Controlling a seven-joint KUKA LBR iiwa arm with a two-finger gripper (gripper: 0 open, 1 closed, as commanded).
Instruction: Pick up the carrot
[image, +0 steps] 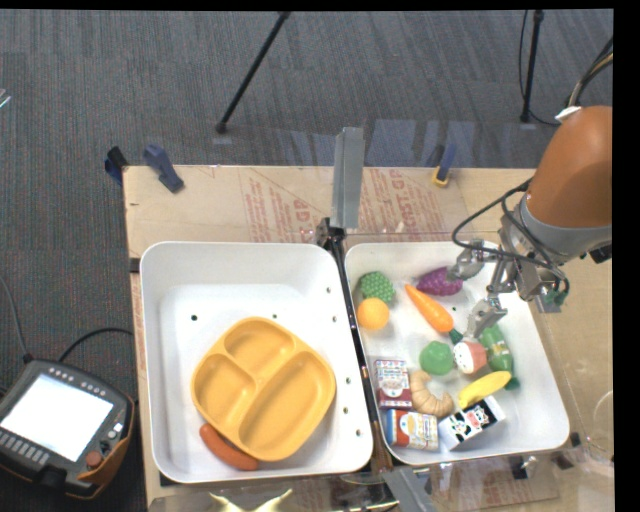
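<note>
The carrot lies slantwise in the right bin, orange with a green stub at its lower right end. My gripper hovers just to the right of it, over the bin's upper right part. The fingers are spread open with nothing between them. One fingertip is near the purple eggplant, the other near the carrot's green end.
Around the carrot lie a green bumpy fruit, an orange, a green ball, a banana, a croissant and small cartons. The left bin holds a yellow divided plate and a sausage.
</note>
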